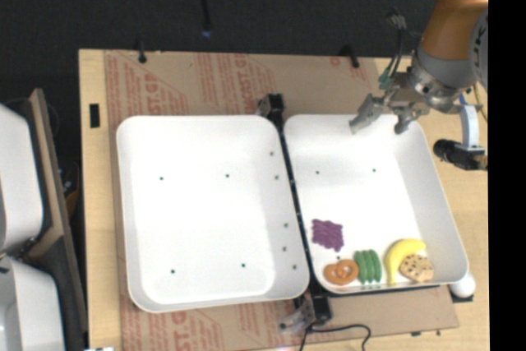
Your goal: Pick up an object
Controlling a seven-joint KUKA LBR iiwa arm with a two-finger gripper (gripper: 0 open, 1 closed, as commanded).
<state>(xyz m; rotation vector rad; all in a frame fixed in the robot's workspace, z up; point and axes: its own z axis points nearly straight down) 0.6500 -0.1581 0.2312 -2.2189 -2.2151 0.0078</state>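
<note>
Several small toy foods lie at the near end of the right bin: a purple grape bunch, an orange pretzel, a green ridged piece, a yellow banana and a tan cookie. My gripper hangs over the far edge of the right bin, well away from those items. Its two fingers are spread apart with nothing between them.
The left bin sits beside the right one on a cardboard-covered bench. A black clamp sits at the far end between the bins. White furniture stands at the left edge.
</note>
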